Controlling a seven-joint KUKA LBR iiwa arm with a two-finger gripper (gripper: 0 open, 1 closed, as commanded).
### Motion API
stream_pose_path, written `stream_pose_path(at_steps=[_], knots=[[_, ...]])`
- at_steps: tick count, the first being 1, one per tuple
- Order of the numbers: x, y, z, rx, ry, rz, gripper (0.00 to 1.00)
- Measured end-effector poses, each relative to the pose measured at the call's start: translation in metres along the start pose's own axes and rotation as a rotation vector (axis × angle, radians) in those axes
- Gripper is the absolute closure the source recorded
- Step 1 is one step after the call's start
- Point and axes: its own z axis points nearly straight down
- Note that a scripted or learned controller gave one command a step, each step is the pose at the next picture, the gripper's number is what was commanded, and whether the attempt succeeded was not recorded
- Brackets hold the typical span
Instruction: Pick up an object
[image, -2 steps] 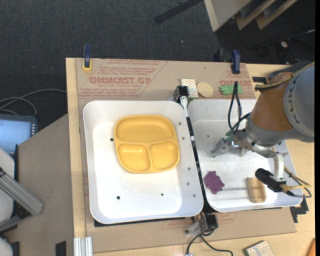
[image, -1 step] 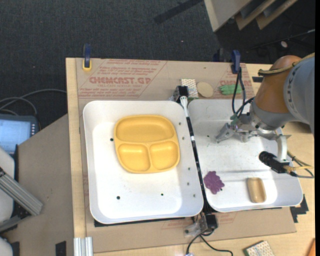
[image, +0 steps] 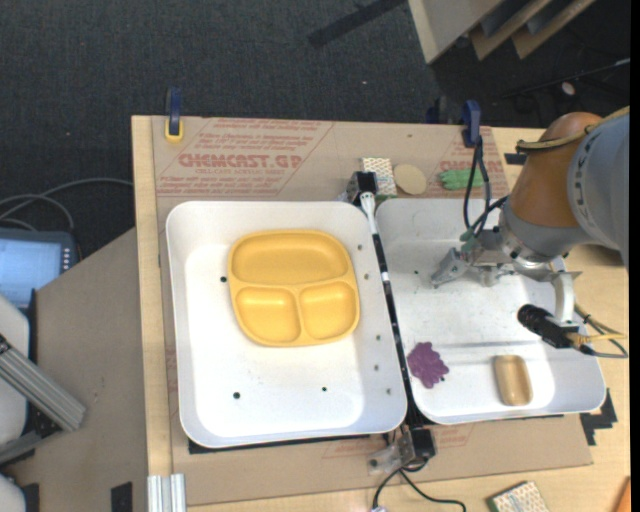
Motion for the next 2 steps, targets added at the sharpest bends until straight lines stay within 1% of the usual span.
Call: stream_pose_path(at_steps=[2], knots=[[0.0, 0.0, 0.0, 0.0, 0.0, 0.0, 0.0]])
